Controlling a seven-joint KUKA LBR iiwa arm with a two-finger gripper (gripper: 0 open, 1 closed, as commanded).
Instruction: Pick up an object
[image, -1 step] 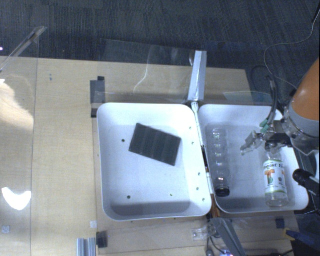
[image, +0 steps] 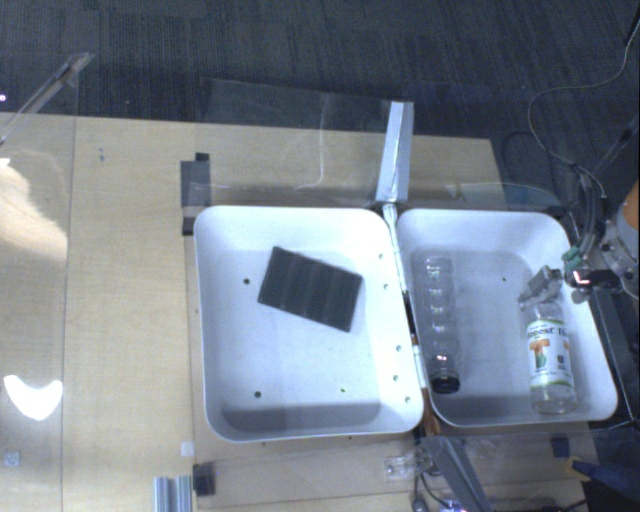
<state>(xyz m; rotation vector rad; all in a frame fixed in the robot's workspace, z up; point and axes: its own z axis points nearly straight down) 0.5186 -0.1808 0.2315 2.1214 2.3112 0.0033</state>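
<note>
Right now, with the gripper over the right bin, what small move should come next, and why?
Probably lower the gripper a little toward the bottle. It sits by the right bin's right edge, just above the bottle's top, and nothing shows between its fingers. The bottle lies closest; the clear tube lies further left.

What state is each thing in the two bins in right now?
Dark pad: lying flat in the left bin, turned at an angle.
Clear tube: lying along the right bin's left wall, dark cap toward the camera.
Labelled bottle: lying on its side, right bin.
Gripper: above the bottle's top end, holding nothing.
</note>
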